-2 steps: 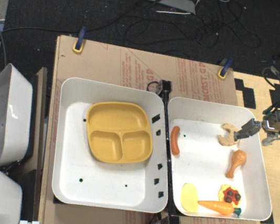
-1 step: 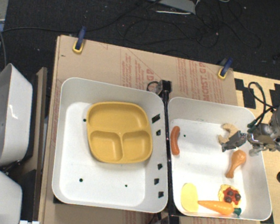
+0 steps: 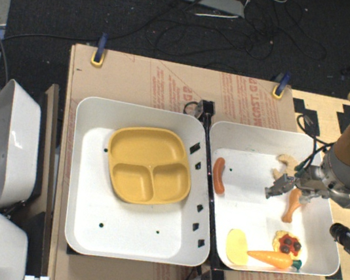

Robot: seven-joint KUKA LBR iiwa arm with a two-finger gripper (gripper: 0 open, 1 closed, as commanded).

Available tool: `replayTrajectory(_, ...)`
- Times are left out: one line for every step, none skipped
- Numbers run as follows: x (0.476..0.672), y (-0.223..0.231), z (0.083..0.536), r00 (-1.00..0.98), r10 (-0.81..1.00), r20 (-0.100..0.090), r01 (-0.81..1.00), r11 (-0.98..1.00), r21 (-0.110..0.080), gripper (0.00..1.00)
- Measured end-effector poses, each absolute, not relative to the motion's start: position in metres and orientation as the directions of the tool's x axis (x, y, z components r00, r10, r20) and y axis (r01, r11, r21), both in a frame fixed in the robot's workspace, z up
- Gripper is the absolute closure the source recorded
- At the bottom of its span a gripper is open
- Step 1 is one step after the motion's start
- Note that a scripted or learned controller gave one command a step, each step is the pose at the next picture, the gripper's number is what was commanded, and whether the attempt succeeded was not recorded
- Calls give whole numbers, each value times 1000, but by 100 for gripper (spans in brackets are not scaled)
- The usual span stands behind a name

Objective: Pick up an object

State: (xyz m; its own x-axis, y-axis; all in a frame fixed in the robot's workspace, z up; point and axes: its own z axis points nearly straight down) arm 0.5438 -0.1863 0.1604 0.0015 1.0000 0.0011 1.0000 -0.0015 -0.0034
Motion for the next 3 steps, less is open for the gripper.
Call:
replayTrajectory(544,-182,117,1,1000,1,1000,-1,-4,0)
replayTrajectory(545,-182,129,1,1000,0,1000,-1,1,100)
replayTrajectory(549,-180,173,-3,1000,-2,1000,3,5,100)
